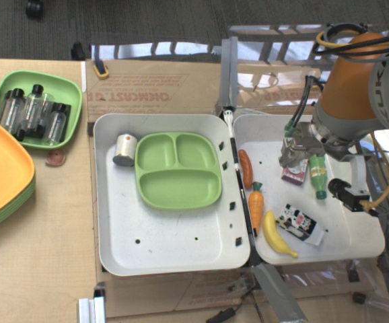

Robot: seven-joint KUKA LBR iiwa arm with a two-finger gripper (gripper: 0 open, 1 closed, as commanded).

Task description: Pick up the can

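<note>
Two shallow white bins share the desk (pixel 53 247), and the fingers (pixel 294 157) hang low over the right bin (pixel 356 244), carried there by the arm (pixel 356 73) reaching in from the view's right. We cannot tell from this slant whether they are spread or closed; the wrist body hides the tips. We see nothing gripped between them.

Directly under and just toward the camera from the fingers lies a small pink box (pixel 294 174), with a green bottle (pixel 317 175) just beside it on the arm's side. They look close to both, perhaps touching the box, though we cannot be sure. Nearer the camera than the fingers rest a black-and-white packet (pixel 297 222) and a banana (pixel 274 233). A carrot (pixel 256 207) and a red sausage-like piece (pixel 245 168) lie along the bin wall on the side away from the arm.

The can (pixel 124 149) is well apart from the fingers, across the dividing wall in the left bin (pixel 103 200). It lies on its side against the far edge of a green divided plate (pixel 178 170), silver, with one end toward the camera.

We judge the fingers are poised over the wrong bin for this task. Being round and on its side, the can could roll if nudged, and the plate touching it leaves little room on that flank.
</note>
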